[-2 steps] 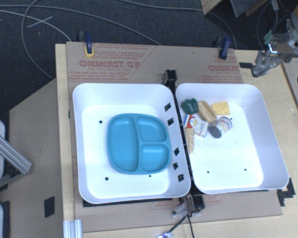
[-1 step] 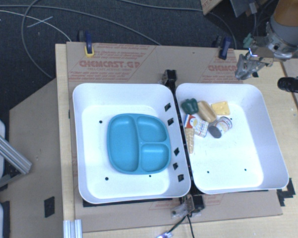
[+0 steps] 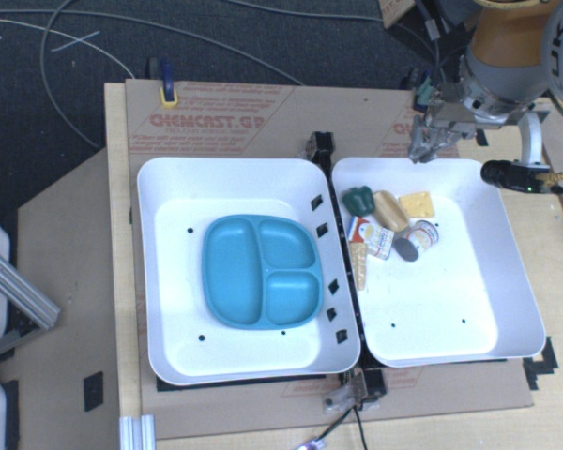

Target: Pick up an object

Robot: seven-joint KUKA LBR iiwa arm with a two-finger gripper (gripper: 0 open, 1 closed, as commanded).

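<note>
My gripper hangs above the far rim of the right bin, with nothing visible between its fingers. Below it and a little to the left, a cluster of small objects lies in the bin's far left part: a dark green piece, a tan bread-like roll, a yellow cheese-like wedge, a small can on its side, a dark grey round piece, and a red-and-white packet against the left wall.
The left bin holds a blue three-compartment plate. Black clips run down the divider between the bins. A black cable fitting sticks over the right bin's far right rim. Cables lie on the dark floor beyond the bench.
</note>
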